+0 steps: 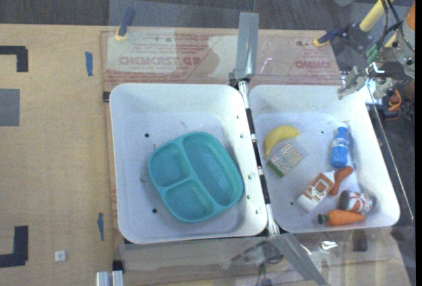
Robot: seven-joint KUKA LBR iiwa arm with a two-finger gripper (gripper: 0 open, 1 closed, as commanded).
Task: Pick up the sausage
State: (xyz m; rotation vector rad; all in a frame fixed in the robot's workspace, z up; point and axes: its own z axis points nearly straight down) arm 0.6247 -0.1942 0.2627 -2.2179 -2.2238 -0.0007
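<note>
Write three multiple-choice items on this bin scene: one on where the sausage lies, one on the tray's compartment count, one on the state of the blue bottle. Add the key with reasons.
1. Where is the sausage?
A. In the right bin, between the blue bottle and the small carton
B. On the teal tray
C. On the cardboard outside the bins

2. How many compartments has the teal tray?
A. Two
B. Three
C. Five

3. How does the blue bottle stand?
A. Held up in the air by the end effector
B. Lying on the floor of the right bin
C. Lying on the teal tray

Key: 1 A, the reddish sausage lies in the right bin just below the bottle and beside the small carton. 2 B, ridges split the tray into three wells. 3 B, the bottle rests on the bin floor with nothing gripping it.
</note>
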